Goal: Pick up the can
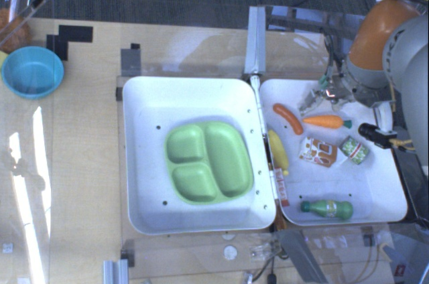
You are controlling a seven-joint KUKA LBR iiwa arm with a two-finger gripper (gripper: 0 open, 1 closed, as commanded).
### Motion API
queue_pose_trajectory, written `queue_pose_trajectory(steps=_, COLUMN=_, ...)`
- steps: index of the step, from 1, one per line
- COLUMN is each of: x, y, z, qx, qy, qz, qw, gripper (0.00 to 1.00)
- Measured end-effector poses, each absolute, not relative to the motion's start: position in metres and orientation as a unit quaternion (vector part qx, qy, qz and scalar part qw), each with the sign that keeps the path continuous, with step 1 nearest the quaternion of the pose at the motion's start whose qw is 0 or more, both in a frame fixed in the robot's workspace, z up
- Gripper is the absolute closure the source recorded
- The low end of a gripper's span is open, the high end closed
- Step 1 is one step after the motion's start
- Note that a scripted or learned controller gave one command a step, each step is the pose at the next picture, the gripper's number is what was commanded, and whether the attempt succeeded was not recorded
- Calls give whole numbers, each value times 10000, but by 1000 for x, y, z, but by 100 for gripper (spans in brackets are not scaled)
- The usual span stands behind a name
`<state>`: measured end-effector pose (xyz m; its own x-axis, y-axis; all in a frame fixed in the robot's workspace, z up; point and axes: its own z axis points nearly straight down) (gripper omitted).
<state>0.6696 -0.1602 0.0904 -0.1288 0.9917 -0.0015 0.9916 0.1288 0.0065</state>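
Nearest lies a green bottle (327, 209). Beyond, the can (354, 150) rests in the right bin (395, 202). The gripper (326, 92) hovers above; its state cannot be told.

Green can (354, 150) in right bin (395, 199), end effector (320, 96) above sausage (288, 118)

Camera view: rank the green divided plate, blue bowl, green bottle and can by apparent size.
1. green divided plate
2. blue bowl
3. green bottle
4. can, smallest, lying tilted in the right bin.
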Motion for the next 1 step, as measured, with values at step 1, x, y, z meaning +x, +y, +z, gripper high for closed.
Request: queue_pose_trajectory(steps=1, x=650, y=-105, z=88, qx=5528, qy=8333, qz=21, qw=38, gripper=0)
